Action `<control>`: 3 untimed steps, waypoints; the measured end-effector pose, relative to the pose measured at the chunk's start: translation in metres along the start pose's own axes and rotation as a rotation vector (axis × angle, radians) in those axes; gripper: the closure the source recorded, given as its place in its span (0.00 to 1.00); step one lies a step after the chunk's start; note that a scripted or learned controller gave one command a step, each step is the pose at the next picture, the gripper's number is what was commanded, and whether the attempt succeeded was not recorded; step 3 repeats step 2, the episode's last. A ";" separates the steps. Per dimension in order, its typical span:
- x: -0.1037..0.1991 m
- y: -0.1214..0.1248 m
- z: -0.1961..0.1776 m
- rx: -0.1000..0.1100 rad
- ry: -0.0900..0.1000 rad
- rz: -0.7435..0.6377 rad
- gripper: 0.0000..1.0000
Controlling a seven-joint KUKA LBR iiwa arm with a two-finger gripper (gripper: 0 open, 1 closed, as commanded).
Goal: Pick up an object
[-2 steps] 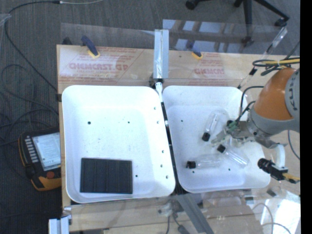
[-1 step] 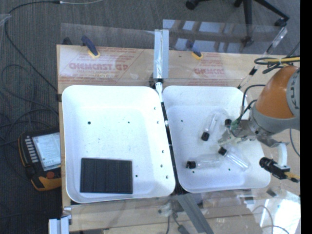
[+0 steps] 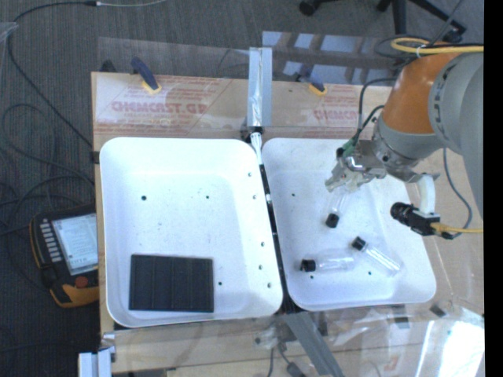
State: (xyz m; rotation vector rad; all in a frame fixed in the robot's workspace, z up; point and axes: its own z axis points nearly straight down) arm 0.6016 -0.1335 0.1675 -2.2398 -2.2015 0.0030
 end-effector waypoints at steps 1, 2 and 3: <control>0.054 0.065 -0.026 0.001 -0.003 -0.053 1.00; 0.093 0.065 -0.043 0.000 -0.002 -0.052 1.00; 0.093 0.065 -0.043 0.000 -0.002 -0.052 1.00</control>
